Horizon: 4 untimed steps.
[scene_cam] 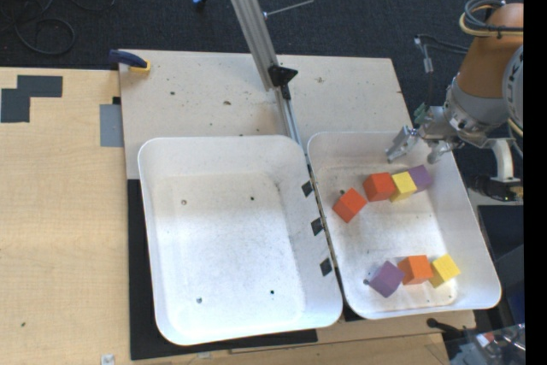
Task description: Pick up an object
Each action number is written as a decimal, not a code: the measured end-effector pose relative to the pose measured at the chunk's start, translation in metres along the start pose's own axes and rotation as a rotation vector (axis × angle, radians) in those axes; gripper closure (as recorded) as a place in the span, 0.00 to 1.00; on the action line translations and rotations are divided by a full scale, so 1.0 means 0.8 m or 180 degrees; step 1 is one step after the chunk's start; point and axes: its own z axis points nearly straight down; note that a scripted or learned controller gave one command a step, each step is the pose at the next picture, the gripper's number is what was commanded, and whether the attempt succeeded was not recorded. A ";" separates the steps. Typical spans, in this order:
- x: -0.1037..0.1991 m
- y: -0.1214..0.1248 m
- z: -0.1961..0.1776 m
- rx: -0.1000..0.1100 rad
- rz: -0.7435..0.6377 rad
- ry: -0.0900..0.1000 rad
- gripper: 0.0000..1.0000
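Arm reaches in from right, wrist bent down; gripper (419,145) fingers spread, seemingly holding nothing.

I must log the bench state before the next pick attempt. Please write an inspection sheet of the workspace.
Surface: right bin and left bin side by side on the bench.
Job's things: seven blocks in the right bin: orange, orange, yellow, purple; nearer, purple, orange, yellow.
Clutter: dark specks in the left bin.
Gripper: gripper open, above the right bin's far edge, holding nothing.
Cables: black cables on the floor, far left.
Surroundings: slanted metal bar; blue clamp.
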 end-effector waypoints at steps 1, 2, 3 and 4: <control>0.002 -0.007 0.054 -0.0057 0.0008 -0.0036 0.00; 0.002 -0.003 0.049 -0.0073 0.0007 -0.0025 0.00; 0.001 -0.003 0.038 -0.0073 0.0001 -0.0031 1.00; 0.003 0.007 -0.020 -0.0033 0.0009 -0.0008 1.00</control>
